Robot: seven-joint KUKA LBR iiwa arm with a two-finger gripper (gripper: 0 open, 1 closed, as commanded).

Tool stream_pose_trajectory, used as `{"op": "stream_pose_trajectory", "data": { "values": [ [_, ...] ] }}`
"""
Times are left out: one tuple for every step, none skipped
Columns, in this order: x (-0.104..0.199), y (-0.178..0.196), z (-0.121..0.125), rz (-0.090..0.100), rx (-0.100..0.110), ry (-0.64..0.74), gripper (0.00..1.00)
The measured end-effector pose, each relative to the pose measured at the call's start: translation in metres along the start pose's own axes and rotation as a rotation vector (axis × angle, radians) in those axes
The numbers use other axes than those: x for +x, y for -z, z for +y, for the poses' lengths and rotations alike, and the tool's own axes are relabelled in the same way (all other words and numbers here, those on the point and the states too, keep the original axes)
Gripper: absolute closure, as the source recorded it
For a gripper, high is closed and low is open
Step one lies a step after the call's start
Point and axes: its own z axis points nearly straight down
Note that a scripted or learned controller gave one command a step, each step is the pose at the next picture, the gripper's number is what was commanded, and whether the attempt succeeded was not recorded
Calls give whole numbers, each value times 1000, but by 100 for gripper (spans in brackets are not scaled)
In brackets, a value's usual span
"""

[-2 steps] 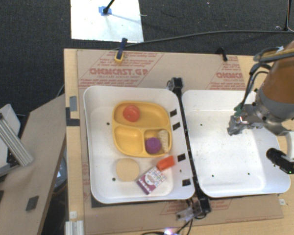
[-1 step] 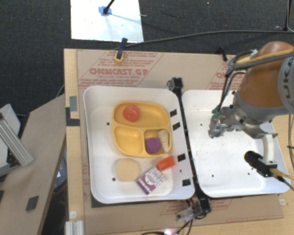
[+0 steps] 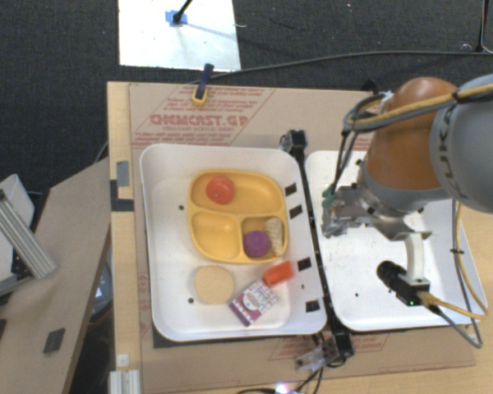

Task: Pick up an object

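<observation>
Here the gripper (image 3: 335, 218), grip state unclear, hangs right of the orange block (image 3: 278, 272).

The arm (image 3: 419, 142) reaches in over the right bin (image 3: 370, 302), its gripper (image 3: 335, 216) low near that bin's left wall. In the left bin (image 3: 164, 220) a yellow tray (image 3: 218, 235) sits mid-bin, holding a red ball (image 3: 221, 190), a purple ball (image 3: 256, 242) and a pale piece (image 3: 274, 230). Near the front edge lie a tan disc (image 3: 213, 285), a purple packet (image 3: 253, 301) and an orange block (image 3: 278, 272) just beside the tray.
</observation>
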Motion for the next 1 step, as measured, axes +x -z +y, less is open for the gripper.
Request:
{"op": "stream_pose_trajectory", "data": {
  "values": [
    [55,-4,0,0,0,1,100]
  ]
}}
